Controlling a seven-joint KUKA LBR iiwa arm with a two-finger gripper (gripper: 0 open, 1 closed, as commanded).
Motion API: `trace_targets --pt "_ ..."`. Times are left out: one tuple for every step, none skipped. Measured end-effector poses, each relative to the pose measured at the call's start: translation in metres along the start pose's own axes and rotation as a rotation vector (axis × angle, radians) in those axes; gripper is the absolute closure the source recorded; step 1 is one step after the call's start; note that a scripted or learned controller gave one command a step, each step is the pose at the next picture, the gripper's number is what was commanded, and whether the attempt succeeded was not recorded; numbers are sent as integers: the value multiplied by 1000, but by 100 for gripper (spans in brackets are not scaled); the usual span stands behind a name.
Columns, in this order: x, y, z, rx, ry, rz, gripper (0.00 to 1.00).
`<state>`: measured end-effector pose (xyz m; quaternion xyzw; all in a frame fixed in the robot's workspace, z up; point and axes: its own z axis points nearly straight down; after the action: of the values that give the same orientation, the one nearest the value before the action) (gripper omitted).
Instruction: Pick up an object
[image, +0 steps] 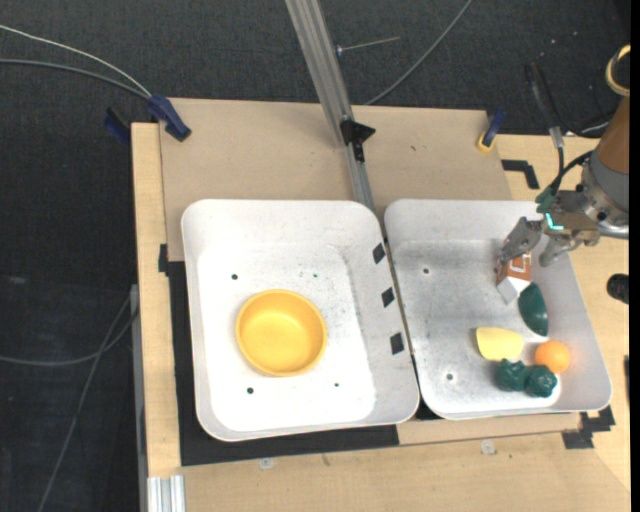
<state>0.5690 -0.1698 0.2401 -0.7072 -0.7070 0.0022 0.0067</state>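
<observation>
My gripper (537, 243) hangs over the upper right part of the right bin (440, 300), its two fingers spread apart with nothing between them. Just below its left finger (519, 240) lies a small brown and white object (516, 272); whether they touch I cannot tell. Below that sit a dark green oval piece (533, 307), a yellow wedge (498, 343), an orange ball (552, 355) and a dark green lumpy object (526, 378), all clustered in the bin's lower right corner.
A yellow bowl (281, 331) sits in the left bin (220, 240). A metal pole (330, 80) slants down to the gap between the bins. Blue and yellow clamps (168, 117) hold the board's back corners.
</observation>
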Motion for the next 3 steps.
trace_targets --pt "0 1 -3 -6 -1 0 0" --pt "-9 -2 47 2 0 2 0" --pt "-6 -4 91 2 1 0 0"
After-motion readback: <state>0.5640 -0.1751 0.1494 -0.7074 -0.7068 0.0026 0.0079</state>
